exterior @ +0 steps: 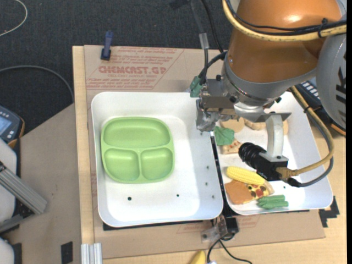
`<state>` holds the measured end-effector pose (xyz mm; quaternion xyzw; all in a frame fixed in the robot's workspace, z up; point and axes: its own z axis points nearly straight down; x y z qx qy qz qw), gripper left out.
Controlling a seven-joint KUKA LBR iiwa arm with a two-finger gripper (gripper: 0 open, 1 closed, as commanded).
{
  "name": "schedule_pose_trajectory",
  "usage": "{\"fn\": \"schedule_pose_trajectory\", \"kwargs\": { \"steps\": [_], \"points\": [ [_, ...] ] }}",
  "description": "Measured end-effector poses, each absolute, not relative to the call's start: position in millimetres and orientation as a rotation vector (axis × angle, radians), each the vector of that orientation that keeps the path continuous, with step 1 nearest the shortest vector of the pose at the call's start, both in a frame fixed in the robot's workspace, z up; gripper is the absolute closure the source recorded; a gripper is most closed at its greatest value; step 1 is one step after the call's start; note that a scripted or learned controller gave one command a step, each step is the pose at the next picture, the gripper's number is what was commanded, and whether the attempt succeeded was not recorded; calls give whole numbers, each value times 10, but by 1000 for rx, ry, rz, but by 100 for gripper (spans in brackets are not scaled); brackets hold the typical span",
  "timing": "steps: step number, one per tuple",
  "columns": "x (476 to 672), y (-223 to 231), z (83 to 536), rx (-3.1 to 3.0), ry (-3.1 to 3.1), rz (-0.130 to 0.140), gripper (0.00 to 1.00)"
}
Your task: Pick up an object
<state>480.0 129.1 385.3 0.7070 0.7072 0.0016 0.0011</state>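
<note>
Arm [275,43] overhead | gripper [208,120] state: cannot tell | green toy [224,136] just right-below it | corn [246,175] farther down, lying crosswise

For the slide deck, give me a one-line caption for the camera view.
KUKA arm lowers its end effector over toy food in the right bin; a green divided plate sits in the left bin.

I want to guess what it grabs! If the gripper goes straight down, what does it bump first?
Probably the green toy piece in the right bin, just under the gripper. Depth is hard to judge, so it might hit the bin's edge instead.
</note>
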Motion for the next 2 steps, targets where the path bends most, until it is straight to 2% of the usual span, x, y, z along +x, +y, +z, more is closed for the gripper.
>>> {"fn": "schedule_pose_trajectory", "kwargs": {
  "steps": [1, 2],
  "points": [
    [4805, 1295, 3955, 2219, 2219, 8, 100],
    [4784, 2196, 3953, 2210, 2233, 6, 100]
  ]
}}
